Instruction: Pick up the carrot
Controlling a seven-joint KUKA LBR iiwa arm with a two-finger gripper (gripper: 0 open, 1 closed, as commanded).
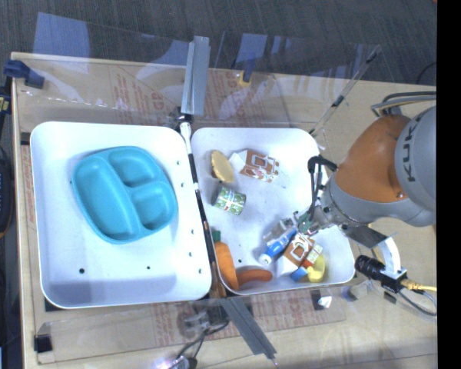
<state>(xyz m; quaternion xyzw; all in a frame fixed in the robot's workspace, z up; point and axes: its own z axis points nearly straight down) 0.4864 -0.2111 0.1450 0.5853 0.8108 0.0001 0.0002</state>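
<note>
The carrot (226,262) is an orange piece lying against the left wall of the right bin (292,138), near its front corner. My gripper (296,226) hangs low over the right half of that bin, above a cluster of small items. It is about a hand's width to the right of the carrot and not touching it. The grey arm with its orange band (373,167) reaches in from the right and hides the bin's right rim.
A reddish sausage-like piece (254,275) lies just right of the carrot. A blue bottle (277,246), an orange-white box (300,250) and a yellow toy (316,269) crowd under the gripper. A green can (230,200), a tan piece (221,166) and a brown packet (260,164) sit farther back. The left bin (58,267) holds a blue divided plate (124,192).
</note>
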